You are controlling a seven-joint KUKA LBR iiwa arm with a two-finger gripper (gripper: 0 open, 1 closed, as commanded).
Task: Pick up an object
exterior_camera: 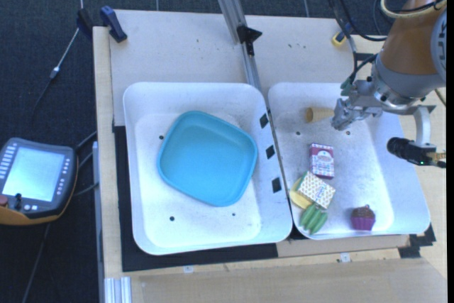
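The jaws were seen hanging over the top of the right bin, near its upper wall. Whether they were apart or together couldn't really be told from this angle, since the tips blur into the bin floor, and nothing was seen between them.

The closest thing was a small tan cork, lying just to the left of the jaws in the picture, close but apart from them. Its long axis was roughly left-right, so it pointed more or less at the jaws. That's probably the relation a grab would turn on: a short shift left and then down, with the jaws turned across the cork's length.

The rest was further down the bin: a red box below and a bit left of the jaws, then a checkered cracker, a green pod at the lower wall, and a purple thing toward the lower right.

A blue plate was sat in the left bin, well apart from the jaws.
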